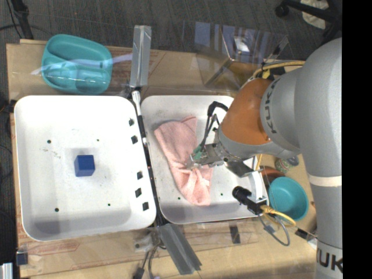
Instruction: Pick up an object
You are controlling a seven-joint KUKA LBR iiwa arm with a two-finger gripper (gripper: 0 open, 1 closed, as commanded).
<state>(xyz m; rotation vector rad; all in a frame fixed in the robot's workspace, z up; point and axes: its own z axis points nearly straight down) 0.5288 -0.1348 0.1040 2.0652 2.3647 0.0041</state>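
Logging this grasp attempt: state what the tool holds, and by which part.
It cannot be told. The tool is down on the pink cloth near its middle in the right bin, but the wrist hides the contact.

Both bins (35, 112) white. Left bin: one plain blue cube (85, 165); right bin: plain pale pink cloth (183, 156). Arm (308, 115) grey with orange band; teal bowl (289, 197) beside the right bin

arm (325, 127) cut off at right edge
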